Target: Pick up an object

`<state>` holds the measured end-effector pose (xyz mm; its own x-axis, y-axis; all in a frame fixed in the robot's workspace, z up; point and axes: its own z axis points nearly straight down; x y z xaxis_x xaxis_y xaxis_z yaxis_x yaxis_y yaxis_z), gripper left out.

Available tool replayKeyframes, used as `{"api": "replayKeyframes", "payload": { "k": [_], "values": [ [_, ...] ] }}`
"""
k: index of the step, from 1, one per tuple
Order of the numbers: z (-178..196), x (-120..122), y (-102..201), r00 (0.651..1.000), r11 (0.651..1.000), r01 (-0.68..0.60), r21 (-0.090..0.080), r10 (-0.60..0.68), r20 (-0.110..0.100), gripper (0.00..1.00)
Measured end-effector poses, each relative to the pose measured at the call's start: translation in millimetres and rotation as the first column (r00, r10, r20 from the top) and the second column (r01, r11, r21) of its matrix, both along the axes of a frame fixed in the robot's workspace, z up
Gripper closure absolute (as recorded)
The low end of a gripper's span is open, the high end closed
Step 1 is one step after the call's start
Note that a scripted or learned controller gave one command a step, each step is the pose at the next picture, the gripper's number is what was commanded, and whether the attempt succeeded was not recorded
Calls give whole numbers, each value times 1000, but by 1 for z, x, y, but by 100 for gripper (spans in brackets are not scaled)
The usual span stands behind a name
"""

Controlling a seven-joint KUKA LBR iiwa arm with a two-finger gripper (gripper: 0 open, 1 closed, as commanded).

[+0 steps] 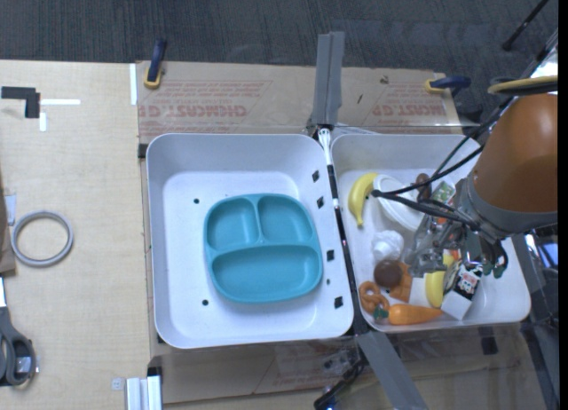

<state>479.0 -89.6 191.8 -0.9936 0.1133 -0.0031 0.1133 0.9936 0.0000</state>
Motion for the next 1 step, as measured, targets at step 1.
{"api": "replayKeyframes", "payload": {
  "k": [1],
  "values": [
    [23, 0, -68, 999, 999, -36, -1, 36, 0, 100]
  ]
}}
